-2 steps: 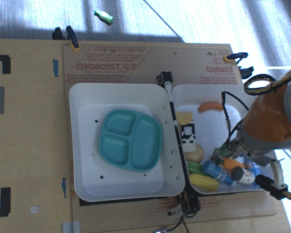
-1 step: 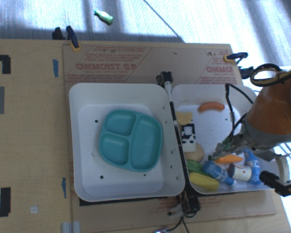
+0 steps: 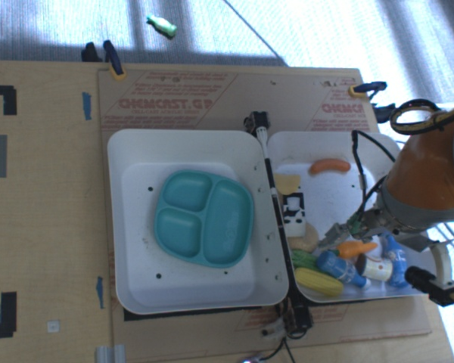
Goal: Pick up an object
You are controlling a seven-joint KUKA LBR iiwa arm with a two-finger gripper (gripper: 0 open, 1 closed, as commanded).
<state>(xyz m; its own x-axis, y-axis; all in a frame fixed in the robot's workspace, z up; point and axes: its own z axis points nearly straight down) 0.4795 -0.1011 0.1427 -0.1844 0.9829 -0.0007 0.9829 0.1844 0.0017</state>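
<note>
Orange carrot toy (image 3: 358,248) among clutter in right bin (image 3: 378,151), just beside hand (image 3: 346,231) lowered over the pile. Cannot tell what hand has hold of, if anything. Nothing lifted yet; grasp and raise left. Teal tray (image 3: 204,218) in left bin (image 3: 136,203).

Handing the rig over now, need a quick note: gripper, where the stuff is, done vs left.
Gripper: low in the right bin, over the toy pile; grasp state not readable.
Objects: hot dog at the far end; orange carrot, blue pieces and yellow corn crowded at the near end.
Left bin: teal divided plate.
Done: arm at the pile.
Left: confirm a grasp, lift.
</note>
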